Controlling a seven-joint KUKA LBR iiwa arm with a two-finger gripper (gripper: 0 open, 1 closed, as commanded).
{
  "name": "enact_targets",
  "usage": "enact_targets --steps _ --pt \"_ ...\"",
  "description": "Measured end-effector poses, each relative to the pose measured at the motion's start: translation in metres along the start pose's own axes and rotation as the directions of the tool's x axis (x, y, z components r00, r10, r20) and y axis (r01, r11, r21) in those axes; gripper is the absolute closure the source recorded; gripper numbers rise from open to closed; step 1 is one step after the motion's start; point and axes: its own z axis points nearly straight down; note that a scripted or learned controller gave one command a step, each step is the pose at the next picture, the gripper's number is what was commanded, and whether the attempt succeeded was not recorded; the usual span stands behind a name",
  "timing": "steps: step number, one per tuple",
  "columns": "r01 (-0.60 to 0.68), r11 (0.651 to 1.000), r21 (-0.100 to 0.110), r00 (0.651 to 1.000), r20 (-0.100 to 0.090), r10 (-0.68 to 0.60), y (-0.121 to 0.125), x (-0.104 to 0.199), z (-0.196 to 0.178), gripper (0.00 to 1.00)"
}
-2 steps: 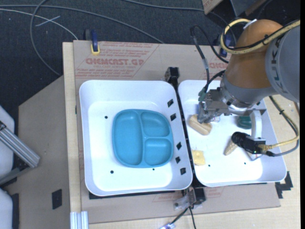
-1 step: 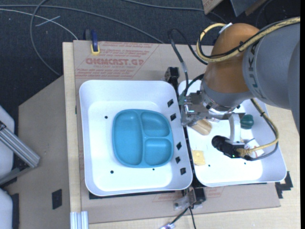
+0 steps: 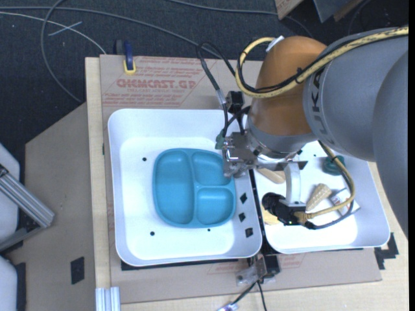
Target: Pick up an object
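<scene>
A blue divided plate point(image 3: 191, 186) lies in the left bin point(image 3: 130, 173). My gripper point(image 3: 231, 159) hangs over the plate's upper right rim, close to the wall between the two bins. In the right bin point(image 3: 363, 225) lie a beige ribbed cone point(image 3: 318, 196), a small teal thing point(image 3: 333, 166) and a pale flat stick point(image 3: 271, 173), partly hidden under my wrist. Nothing shows between the gripper and the plate.
The arm's orange band point(image 3: 285, 76) and grey link cover the right bin's far half. A cardboard sheet point(image 3: 155, 80) lies behind the bins, with a blue-and-yellow clamp point(image 3: 128, 56) on its far edge. Cables run across the dark floor.
</scene>
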Motion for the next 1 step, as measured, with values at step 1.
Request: enact_targets --steps 1 --pt "-0.004 1.0 0.0 1.0 0.001 0.004 0.0006 -0.0028 0.0004 0.0"
